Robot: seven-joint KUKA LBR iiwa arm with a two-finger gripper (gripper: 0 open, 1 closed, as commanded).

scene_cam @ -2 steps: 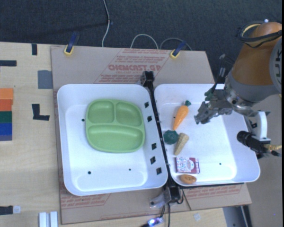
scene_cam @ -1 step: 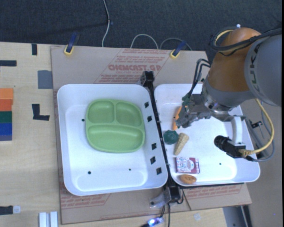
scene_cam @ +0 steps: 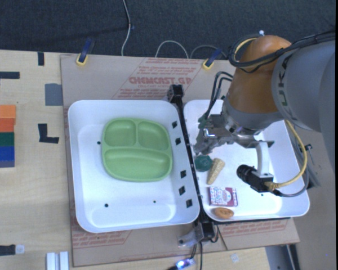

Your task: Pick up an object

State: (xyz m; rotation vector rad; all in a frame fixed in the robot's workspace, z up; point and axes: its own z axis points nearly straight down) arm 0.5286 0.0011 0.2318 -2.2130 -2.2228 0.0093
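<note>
Gripper [scene_cam: 203,148] hung low at right bin's [scene_cam: 287,207] left edge, above teal object [scene_cam: 203,162], likely lining up a grasp | grip state: cannot tell | cone [scene_cam: 214,170], packet [scene_cam: 222,196], orange piece [scene_cam: 223,212] toward near-left corner | green tray [scene_cam: 137,149] centred in left bin [scene_cam: 81,207]

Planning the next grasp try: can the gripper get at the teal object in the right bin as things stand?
Probably yes. The gripper hangs just above the teal object, nothing lying between them. Two tight spots: the cone-shaped piece sits close on its right, the bin divider on its left.
</note>
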